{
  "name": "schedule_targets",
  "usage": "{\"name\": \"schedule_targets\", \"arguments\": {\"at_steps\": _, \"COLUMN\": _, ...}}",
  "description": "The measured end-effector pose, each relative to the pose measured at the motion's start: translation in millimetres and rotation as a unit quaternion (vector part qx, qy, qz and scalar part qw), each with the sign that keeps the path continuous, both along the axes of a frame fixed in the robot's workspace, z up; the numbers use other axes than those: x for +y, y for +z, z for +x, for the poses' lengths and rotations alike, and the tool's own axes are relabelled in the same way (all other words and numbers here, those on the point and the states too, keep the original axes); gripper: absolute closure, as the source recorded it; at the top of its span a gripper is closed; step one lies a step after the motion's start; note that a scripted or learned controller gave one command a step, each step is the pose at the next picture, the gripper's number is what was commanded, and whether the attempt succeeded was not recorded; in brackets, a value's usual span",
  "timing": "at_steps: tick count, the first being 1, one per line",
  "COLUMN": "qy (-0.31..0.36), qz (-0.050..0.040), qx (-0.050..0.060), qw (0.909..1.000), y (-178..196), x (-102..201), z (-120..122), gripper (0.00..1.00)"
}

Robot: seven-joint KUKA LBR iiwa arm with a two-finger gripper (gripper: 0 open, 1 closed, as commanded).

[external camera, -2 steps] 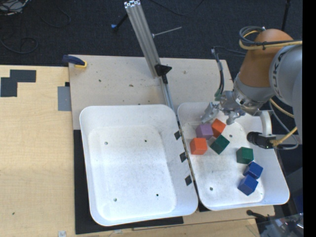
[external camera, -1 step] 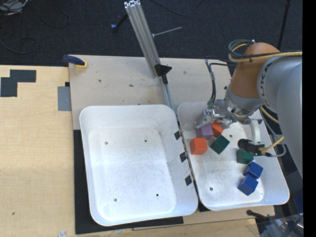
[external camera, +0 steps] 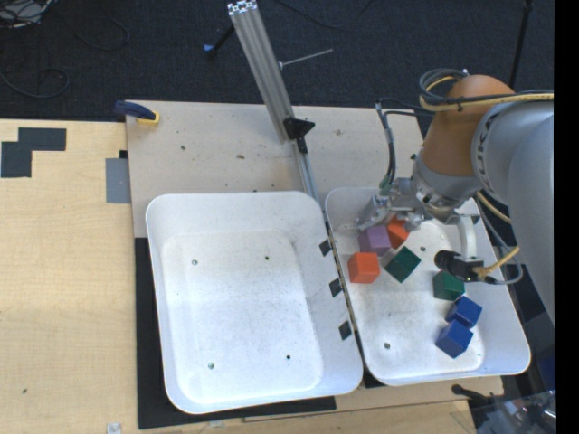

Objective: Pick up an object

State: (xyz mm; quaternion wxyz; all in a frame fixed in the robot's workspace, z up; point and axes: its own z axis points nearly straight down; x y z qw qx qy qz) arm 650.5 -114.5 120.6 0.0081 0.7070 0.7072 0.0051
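The right bin [external camera: 425,369] holds several small blocks. A purple block [external camera: 374,239] and an orange block [external camera: 398,234] lie close together near its back left. An orange-red cube [external camera: 364,267] and a dark green block [external camera: 403,265] sit just in front of them. Further right are another green block [external camera: 448,286] and two blue blocks [external camera: 466,311] [external camera: 454,338]. My gripper [external camera: 389,213] hangs low over the back of this bin, directly above the purple and orange blocks. Its wrist hides its tips.
The left bin [external camera: 158,215] stands beside the right one, with black clips along the shared wall. A slanted aluminium post [external camera: 264,66] rises behind the bins. A blue clamp [external camera: 136,110] sits at the bench's back left corner. Cables loop around the wrist.
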Motion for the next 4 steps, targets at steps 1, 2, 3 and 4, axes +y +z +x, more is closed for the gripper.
{"name": "schedule_targets", "arguments": {"at_steps": 1, "qy": 0.0, "qz": -0.0009, "qx": -0.002, "qw": 1.0, "y": 10.5, "x": -1.2, "z": 1.3, "gripper": 1.0}}
{"name": "schedule_targets", "arguments": {"at_steps": 2, "qy": 0.001, "qz": 0.0022, "qx": 0.008, "qw": 1.0, "y": 69.2, "x": 6.6, "z": 0.0, "gripper": 1.0}}
{"name": "schedule_targets", "arguments": {"at_steps": 3, "qy": 0.001, "qz": 0.002, "qx": 0.008, "qw": 1.0, "y": 113.4, "x": 9.3, "z": -2.6, "gripper": 1.0}}
{"name": "schedule_targets", "arguments": {"at_steps": 4, "qy": 0.001, "qz": 0.002, "qx": 0.008, "qw": 1.0, "y": 146.7, "x": 7.7, "z": -2.1, "gripper": 1.0}}
